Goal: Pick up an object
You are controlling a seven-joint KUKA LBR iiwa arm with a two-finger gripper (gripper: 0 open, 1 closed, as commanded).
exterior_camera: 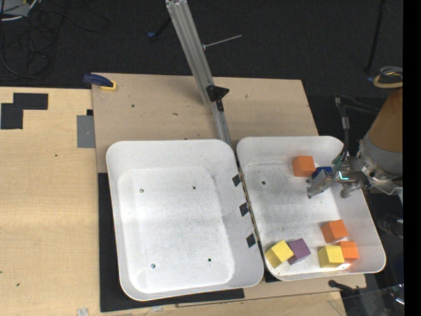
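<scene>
Several small blocks lie in the right bin (283,203). An orange cube (303,166) sits near its far side, with a small blue piece (323,172) just to its right. Near the front are a second orange cube (334,230), a third orange block (350,250), a yellow cube (331,255), another yellow cube (280,253) and a purple cube (300,248). My gripper (333,188) hangs low over the right bin's right side, just below and right of the far orange cube. Its fingers (318,186) are spread apart with nothing between them.
The left bin (131,170) lies beside the right one, with black clips along the shared rim. A slanted aluminium bar (194,51) rises behind the bins. The arm's orange band (395,124) stands at the right edge.
</scene>
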